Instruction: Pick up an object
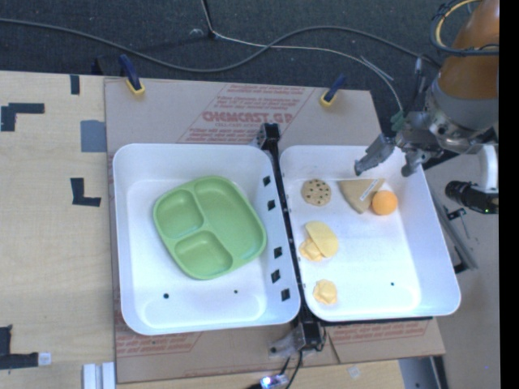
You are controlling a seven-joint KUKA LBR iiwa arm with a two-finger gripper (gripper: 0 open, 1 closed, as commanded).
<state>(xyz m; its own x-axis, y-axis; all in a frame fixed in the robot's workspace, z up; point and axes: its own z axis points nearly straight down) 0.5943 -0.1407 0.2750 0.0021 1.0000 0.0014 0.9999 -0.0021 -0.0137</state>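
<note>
The right shallow white bin (422, 290) lies bare along its right side; a round orange ball (384, 203) and pale cheese wedge (358, 193) crowd its far end.

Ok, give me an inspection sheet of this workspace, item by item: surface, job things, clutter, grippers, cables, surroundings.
Surface: cardboard sheet on a wooden bench, held by two clamps, bearing two white bins side by side.
Job's things: right bin holds a cookie, a cheese wedge touching an orange ball, a yellow piece and a smaller yellow piece.
Clutter: green divided plate in the left bin.
Grippers: gripper open over the right bin's far edge, above the cheese wedge, holding nothing.
Cables: black cables run across the dark floor behind the bench.
Surroundings: black tape marks on the bench.
</note>
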